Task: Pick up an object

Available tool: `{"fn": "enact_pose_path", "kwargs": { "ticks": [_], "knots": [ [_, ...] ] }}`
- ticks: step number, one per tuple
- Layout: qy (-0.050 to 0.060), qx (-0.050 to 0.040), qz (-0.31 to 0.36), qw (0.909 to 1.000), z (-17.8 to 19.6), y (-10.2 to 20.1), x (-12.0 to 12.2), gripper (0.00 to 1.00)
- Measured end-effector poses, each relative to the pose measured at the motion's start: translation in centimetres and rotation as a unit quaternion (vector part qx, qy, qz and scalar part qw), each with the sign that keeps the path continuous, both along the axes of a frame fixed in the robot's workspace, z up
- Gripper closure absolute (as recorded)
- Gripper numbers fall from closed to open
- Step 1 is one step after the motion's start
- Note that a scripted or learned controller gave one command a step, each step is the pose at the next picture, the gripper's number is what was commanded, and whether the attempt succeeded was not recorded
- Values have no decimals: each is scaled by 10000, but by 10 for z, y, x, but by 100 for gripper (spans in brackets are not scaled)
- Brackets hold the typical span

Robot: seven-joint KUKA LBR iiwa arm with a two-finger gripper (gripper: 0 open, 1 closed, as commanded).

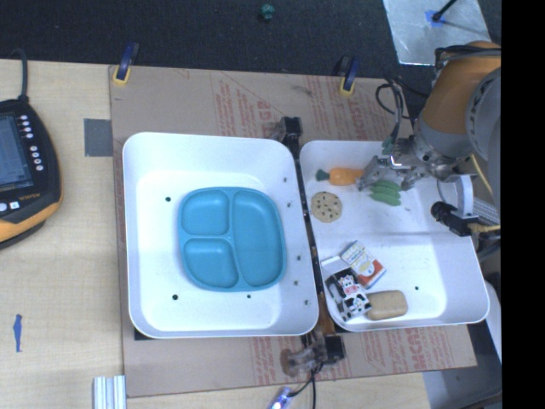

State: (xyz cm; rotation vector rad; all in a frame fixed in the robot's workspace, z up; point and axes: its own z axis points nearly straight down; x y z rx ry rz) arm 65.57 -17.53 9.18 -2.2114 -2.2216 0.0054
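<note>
Left of the right bin sits a blue divided plate. Inside that bin, near its far wall, the gripper hangs over a green item — reaching step; finger spread cannot be told — next, descend and close.

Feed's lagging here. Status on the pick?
Tool low in right bin, over green item. Grip unconfirmed. Carrot, cookie close beside.

Two white bins sit side by side: the left bin holds one blue divided plate. The right bin holds one cookie, one carrot, one green piece, two small packets and one bread roll.
</note>
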Motion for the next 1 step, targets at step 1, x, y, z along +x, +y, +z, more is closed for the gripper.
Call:
{"fn": "enact_pose_path", "kwargs": {
  "ticks": [1],
  "knots": [
    [5,0,11,10000,11,-1,0,100]
  ]
}}
